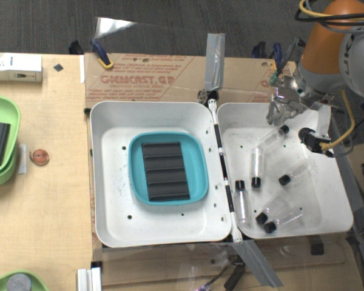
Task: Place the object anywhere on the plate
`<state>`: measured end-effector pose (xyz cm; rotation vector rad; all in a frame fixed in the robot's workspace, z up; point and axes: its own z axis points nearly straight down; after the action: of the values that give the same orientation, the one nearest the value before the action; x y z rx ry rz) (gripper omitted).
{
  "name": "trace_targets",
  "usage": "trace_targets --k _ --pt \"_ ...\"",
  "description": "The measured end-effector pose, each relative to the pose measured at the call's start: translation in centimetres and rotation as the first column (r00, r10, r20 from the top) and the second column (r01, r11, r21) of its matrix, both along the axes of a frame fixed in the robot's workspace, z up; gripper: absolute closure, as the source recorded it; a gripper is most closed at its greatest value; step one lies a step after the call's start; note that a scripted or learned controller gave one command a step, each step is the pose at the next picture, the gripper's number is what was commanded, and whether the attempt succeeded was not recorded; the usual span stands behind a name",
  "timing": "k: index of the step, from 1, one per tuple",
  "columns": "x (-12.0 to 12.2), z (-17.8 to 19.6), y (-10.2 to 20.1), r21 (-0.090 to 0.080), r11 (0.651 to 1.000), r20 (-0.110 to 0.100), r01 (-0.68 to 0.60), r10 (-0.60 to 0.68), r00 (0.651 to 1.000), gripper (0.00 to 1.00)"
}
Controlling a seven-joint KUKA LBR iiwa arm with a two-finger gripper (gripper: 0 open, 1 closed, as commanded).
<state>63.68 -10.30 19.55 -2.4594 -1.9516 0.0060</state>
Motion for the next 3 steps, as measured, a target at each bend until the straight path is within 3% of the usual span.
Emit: trace_targets --k 1,3 --pt "-4.8 2.1 10.3 0.000 1.000 0.001 -0.010 0.010 1.000 1.00" --pt "-4.8 3.6 9.9 -0.002 1.000 -0.005 -0.002 0.002 1.000 1.00"
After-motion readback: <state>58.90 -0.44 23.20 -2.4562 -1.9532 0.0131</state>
